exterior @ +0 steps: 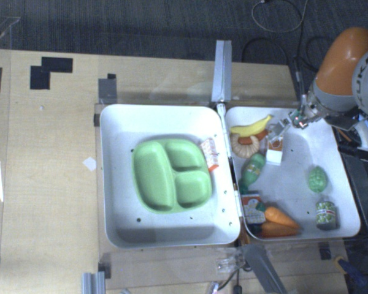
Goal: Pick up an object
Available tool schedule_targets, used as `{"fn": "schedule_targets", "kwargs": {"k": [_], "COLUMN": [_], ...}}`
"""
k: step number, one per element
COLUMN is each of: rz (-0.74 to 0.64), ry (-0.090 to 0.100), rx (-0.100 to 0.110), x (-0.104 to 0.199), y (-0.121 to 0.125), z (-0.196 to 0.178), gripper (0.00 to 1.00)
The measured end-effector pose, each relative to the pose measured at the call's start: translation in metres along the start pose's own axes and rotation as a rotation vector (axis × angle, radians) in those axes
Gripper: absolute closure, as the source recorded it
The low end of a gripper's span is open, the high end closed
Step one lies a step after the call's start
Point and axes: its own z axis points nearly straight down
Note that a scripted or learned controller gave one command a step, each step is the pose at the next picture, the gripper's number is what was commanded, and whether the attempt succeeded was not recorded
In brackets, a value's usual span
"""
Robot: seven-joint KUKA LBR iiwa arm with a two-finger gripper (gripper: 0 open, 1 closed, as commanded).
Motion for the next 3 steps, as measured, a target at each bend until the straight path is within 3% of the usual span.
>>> {"fn": "schedule_targets", "kwargs": {"k": [1,2,3], "rz": [-0.063,-0.065,-0.155], "ry": [0.0,0.002,0.011], "rx": [0.004,0.0,0.008], "x": [0.041,0.043,0.121], "y": [0.002,0.005,0.047], "z": [0.032,0.022,-0.135], "gripper": [0.0,1.0,1.0]}}
